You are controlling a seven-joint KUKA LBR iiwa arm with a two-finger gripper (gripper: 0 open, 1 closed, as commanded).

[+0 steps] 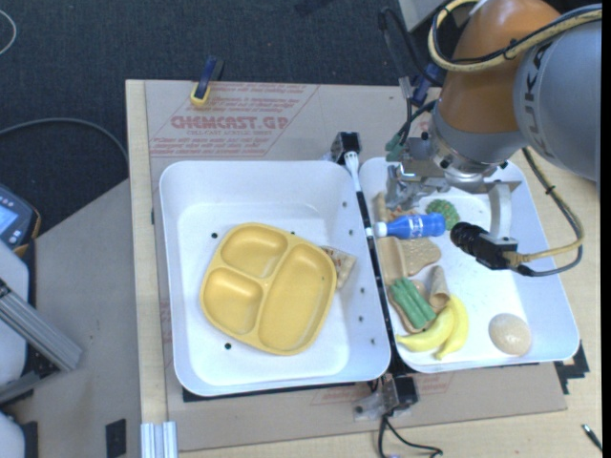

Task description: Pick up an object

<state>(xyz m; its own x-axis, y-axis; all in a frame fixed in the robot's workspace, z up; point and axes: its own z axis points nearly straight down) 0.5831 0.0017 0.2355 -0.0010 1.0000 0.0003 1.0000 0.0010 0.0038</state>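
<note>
The arm point(535, 74) is parked over the back of the right bin point(549, 299), with the jaws point(409, 187) down near the blue bottle point(412, 226); whether they're open or shut can't be told, and nothing is seen held. The yellow divided plate point(267, 286) is left in the left bin point(186, 256). The bottle looks like the easiest grab, best squeezed across its narrow width, since the banana point(441, 330) and green piece point(412, 303) are crowded. Both bins are sat on a cardboard-covered desk point(239, 117) over dark carpet point(95, 36).
</note>
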